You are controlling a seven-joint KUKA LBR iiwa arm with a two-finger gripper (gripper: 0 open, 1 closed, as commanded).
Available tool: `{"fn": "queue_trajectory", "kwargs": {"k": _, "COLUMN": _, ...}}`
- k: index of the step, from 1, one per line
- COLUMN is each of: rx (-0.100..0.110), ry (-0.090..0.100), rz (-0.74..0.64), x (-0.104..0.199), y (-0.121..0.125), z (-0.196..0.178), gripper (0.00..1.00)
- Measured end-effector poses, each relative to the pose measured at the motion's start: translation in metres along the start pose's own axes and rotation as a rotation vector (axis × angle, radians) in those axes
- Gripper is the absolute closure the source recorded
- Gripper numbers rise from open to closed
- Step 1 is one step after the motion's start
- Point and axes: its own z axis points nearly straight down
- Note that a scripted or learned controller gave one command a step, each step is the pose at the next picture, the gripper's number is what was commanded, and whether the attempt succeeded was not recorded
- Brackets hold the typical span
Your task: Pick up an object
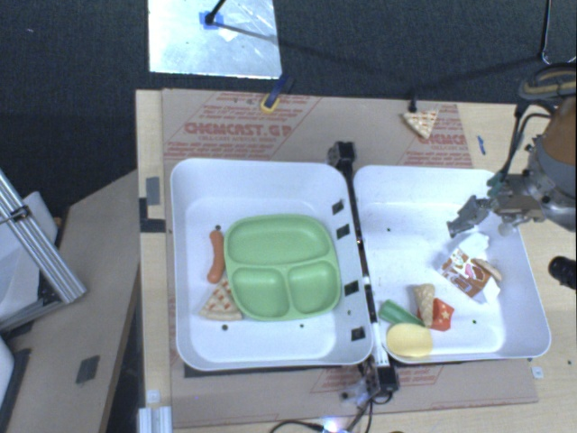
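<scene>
My gripper (487,218) hangs over the right bin's (406,197) far right side, fingers spread open with nothing between them. Just below it in the view lies a red, white and brown snack packet (469,274). Toward the bin's front edge sit a tan cone-shaped piece (424,299), a small red piece (443,314), a green piece (397,314) and a yellow lemon-like object (408,340). The left bin (261,174) holds a green divided plate (281,267), an orange sausage (216,253) and a tan waffle wedge (220,303).
A raised divider with black clips (350,233) separates the two bins. Outside them, a pizza-slice toy (420,121) and a yellow clip (270,105) lie on the cardboard at the back. A shiny metal sheet (215,25) lies farther back.
</scene>
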Motion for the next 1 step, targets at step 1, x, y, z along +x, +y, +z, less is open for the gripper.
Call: {"fn": "queue_trajectory", "kwargs": {"k": 1, "rx": -0.009, "ry": -0.002, "rz": -0.002, "x": 0.0002, "y": 0.0017, "z": -0.0045, "gripper": 0.0}}
